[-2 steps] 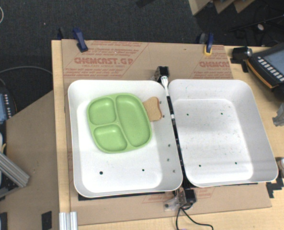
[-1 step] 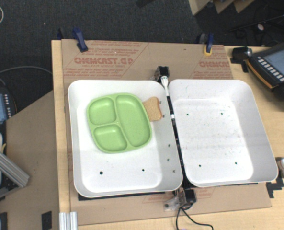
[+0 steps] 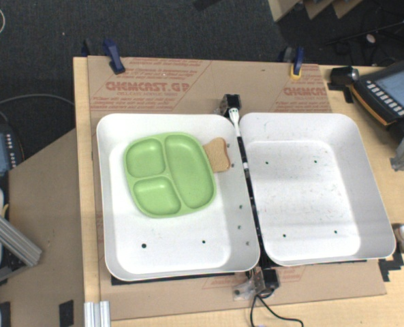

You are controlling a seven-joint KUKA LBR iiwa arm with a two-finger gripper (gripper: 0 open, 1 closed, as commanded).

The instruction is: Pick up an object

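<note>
End effector: how far open, and whether anything is in it, cannot tell from this view.

Left shallow white plastic bin (image 3: 181, 261): holds a pale green plastic plate with three compartments (image 3: 169, 176), lying flat, toward the bin's 11 o'clock part. Two smaller compartments sit on the plate's 9 o'clock side, one long compartment on the 3 o'clock side.

Small flat tan rectangular piece, sponge-like (image 3: 217, 155): flat on the left bin's floor at about 2 o'clock from the plate, touching or slightly overlapping the plate's rim; which of the two, cannot tell. It lies close to the bin's 3 o'clock wall.

Right shallow white plastic bin (image 3: 311, 182): rim meets the left bin's rim along the middle seam. Floor shows fine dark speckles and a few small dark dots.

Small black clip (image 3: 230, 103): at the seam's 12 o'clock end.

Brown board-topped counter with red lettering (image 3: 154, 82): carries both bins. Blue clamp (image 3: 113, 56) on its far edge at 11 o'clock; yellow-and-blue clamp (image 3: 297, 64) at 1 o'clock.

Dark tablet-like device with orange edge (image 3: 385, 94): at 2 o'clock, beyond the right bin.
</note>
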